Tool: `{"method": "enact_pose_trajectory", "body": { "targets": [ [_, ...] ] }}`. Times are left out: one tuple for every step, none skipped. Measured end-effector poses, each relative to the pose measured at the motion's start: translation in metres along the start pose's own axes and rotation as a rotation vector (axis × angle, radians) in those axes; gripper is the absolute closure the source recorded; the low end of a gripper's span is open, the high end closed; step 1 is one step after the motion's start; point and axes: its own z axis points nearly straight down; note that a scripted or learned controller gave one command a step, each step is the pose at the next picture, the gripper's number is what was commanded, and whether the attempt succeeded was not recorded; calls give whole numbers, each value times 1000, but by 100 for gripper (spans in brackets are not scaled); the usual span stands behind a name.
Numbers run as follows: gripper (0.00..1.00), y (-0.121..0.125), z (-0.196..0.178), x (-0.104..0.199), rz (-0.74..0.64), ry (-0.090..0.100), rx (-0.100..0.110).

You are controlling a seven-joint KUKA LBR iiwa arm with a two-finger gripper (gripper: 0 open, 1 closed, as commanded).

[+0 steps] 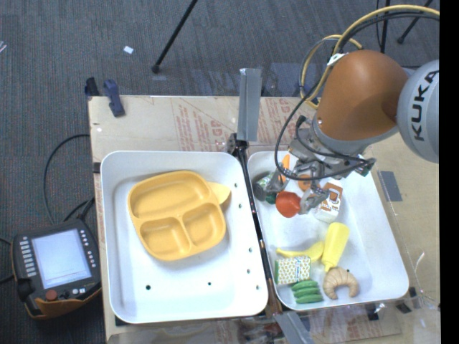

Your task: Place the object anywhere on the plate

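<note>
Hand [305, 192] low over right bin [373, 264], beside red tomato [288, 203]; grip state unclear, cannot tell. Risk: crowded toys nudged, tomato rolls before reaching yellow plate [178, 217].

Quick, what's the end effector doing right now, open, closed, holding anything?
End effector: over the right bin by the red tomato; open or closed cannot be told.
</note>
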Motion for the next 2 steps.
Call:
{"method": "enact_pose_trajectory", "body": {
  "targets": [
    [100,64,-41,-47,-12,-2,4],
    [0,64,-39,-46,-11,0,2]
  ]
}}
